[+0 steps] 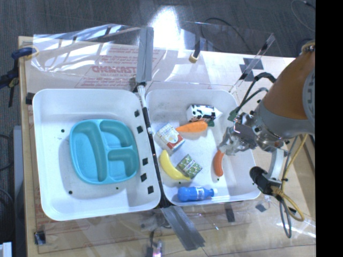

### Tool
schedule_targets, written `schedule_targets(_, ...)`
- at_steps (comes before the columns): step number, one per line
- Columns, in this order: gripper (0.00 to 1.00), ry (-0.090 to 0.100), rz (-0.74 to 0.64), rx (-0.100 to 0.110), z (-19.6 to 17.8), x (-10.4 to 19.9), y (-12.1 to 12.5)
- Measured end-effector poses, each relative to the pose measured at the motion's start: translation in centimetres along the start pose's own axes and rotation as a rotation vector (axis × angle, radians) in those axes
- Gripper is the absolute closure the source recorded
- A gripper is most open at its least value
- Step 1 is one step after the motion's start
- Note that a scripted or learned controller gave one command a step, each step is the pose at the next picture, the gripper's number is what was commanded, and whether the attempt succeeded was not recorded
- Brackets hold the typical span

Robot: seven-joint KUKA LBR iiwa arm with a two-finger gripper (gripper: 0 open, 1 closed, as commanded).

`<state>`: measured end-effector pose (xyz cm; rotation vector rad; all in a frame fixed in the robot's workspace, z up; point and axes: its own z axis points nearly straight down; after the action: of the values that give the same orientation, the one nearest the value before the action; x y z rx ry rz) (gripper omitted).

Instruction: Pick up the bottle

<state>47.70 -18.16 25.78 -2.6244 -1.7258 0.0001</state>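
Camera view is showing the arm reaching over the right bin from its right side. The left bin is holding a blue divided tray. The gripper is hovering just above a sausage at the bin's right wall; it is gripping nothing, and its opening cannot be determined. The bottle is lying against the near wall, long axis along that wall, cap pointing right, nearer the camera and left of the gripper.

Dark grey carpet floor behind. Light wood worktop under clear plastic sheeting, bright overhead glare on it. Blue clamp at left corner.
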Motion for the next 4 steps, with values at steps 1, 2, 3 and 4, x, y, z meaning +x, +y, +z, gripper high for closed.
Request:
schedule_targets(1,0.00,-0.001,0.330,0.007,6.4,0.8,-0.5)
schedule_targets(2,0.00,0.000,0.911,0.005,4.7,2.5,0.7)
schedule_targets(3,0.00,0.002,0.952,-0.002,-11.5,-1.4,0.7)
schedule_targets(4,0.00,0.001,0.950,-0.002,-18.4,-0.1,6.8)
